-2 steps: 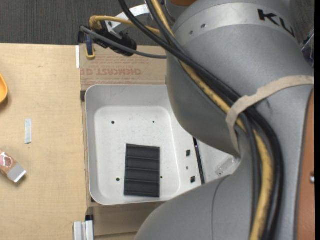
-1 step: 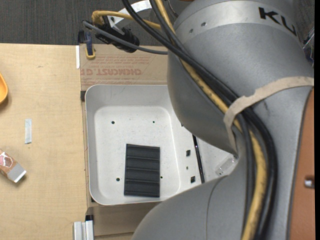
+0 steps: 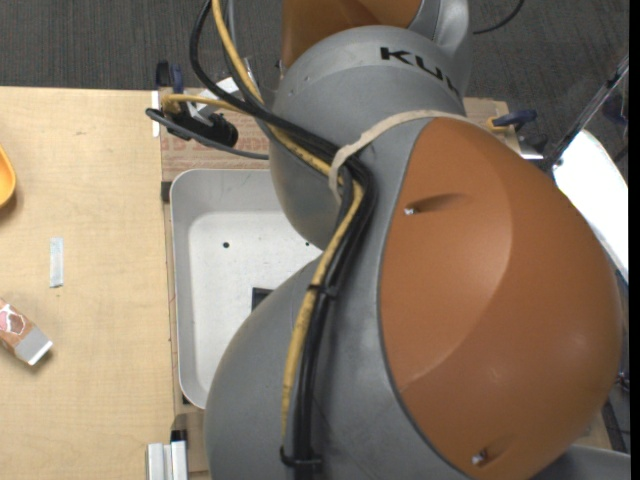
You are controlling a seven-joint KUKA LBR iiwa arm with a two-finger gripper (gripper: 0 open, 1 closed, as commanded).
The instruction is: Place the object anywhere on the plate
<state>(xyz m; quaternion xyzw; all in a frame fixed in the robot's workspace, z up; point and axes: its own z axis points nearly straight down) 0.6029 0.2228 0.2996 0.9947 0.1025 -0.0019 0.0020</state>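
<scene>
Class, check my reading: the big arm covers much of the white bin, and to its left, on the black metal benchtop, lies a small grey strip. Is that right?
One slip: the benchtop is light wood, not black metal, as the camera view shows. The arm does cover much of the white bin, with the small grey strip to its left.

Arm body [image 3: 450, 268], grey and orange: blocks the view from 12 through 3 to 6 o'clock and overhangs most of the white bin [image 3: 215, 268]. Yellow and black cables [image 3: 310, 298] run down its flank across the bin's middle. Bin floor: open strip at 9 o'clock of the arm. Wooden bench top [image 3: 90, 168], 9 o'clock: broad free surface; obstacles a small grey strip [image 3: 56, 263], a wrapped packet [image 3: 22, 334] at 8 o'clock, an orange item [image 3: 5, 178] at the edge.
</scene>
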